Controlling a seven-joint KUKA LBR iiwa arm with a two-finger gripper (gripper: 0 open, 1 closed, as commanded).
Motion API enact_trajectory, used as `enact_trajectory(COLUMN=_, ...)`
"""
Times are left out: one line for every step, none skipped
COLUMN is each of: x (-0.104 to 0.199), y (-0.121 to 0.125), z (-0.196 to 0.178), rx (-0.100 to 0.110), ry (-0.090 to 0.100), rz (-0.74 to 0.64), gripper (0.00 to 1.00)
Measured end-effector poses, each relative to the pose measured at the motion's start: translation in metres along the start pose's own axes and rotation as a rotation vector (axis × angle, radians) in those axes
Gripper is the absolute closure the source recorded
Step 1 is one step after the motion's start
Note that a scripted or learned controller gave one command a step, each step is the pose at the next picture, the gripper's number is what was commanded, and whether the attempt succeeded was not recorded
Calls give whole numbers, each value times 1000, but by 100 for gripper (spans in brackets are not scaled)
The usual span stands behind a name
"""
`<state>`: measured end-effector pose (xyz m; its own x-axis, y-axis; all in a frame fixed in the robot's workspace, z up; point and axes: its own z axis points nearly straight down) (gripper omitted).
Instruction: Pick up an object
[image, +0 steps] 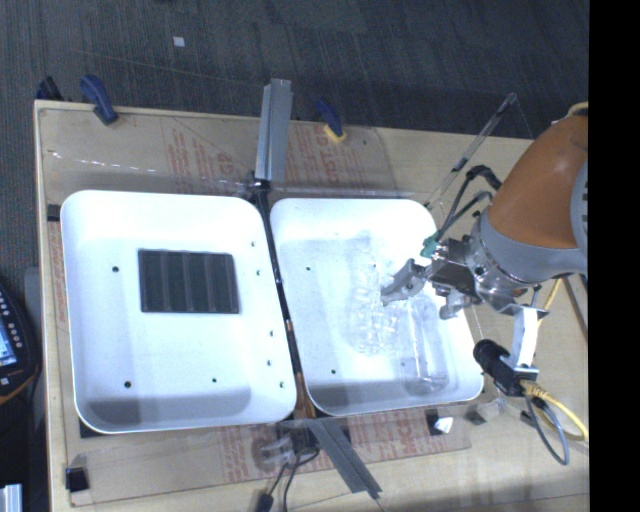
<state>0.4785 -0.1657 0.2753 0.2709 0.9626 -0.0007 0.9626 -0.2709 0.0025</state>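
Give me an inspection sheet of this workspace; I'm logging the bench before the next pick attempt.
Surface: wooden bench bearing two white bins side by side.
Job's things: clear plastic items in the right bin, hard to tell apart; a dark ribbed block in the left bin.
Clutter: nothing seen.
Grippers: gripper over the right bin; finger state unclear.
Cables: yellow and black cables at the bench's right edge.
Surroundings: blue clamps on the far edge; dark floor beyond.
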Motion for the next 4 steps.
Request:
enact_trajectory(x=-38, y=9, z=-13, rx=4, ry=0, rz=-2, gripper=0)
enact_trajectory(x=-36, y=9, z=-52, rx=2, ry=0, rz=-142, gripper=0)
enact_trajectory(x=-39, y=10, z=-39, rx=6, ry=1, rz=-185, gripper=0)
enact_trajectory(x=-39, y=10, z=-54, rx=2, ry=1, rz=-167, gripper=0)
